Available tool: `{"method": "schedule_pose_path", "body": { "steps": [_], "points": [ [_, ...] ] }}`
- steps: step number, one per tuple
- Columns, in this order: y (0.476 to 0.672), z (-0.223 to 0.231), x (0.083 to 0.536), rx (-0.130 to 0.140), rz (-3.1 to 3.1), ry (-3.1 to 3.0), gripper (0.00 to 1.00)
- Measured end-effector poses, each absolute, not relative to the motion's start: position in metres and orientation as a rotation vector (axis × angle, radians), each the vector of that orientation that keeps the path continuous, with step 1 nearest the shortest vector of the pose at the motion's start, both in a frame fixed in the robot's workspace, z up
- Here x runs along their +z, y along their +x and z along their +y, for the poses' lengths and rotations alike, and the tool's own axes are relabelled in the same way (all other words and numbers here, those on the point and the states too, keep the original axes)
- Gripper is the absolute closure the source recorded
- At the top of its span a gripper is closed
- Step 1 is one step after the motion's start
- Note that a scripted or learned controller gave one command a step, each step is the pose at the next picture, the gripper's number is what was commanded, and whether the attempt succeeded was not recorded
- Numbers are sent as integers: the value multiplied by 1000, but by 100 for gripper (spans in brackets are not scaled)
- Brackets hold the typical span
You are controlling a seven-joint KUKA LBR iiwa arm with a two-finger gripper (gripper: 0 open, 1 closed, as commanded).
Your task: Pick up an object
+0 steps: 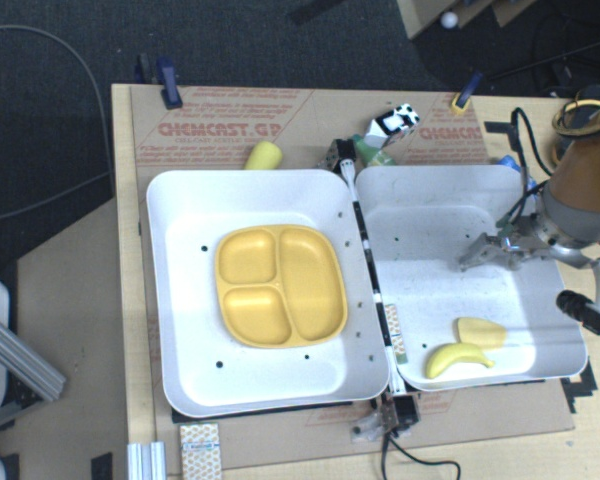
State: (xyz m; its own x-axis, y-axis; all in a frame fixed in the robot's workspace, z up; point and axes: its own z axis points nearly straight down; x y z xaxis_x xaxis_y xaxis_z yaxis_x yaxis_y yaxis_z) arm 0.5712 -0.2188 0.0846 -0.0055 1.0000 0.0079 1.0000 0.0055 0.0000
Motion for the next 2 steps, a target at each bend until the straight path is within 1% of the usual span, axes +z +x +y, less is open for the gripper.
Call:
{"method": "schedule_pose_path", "body": {
  "steps": [1,2],
  "points": [
    [485,-175,84,1,-2218,-2221,0],
    [567,-210,85,0,-2223,-2221,0]
  ]
}}
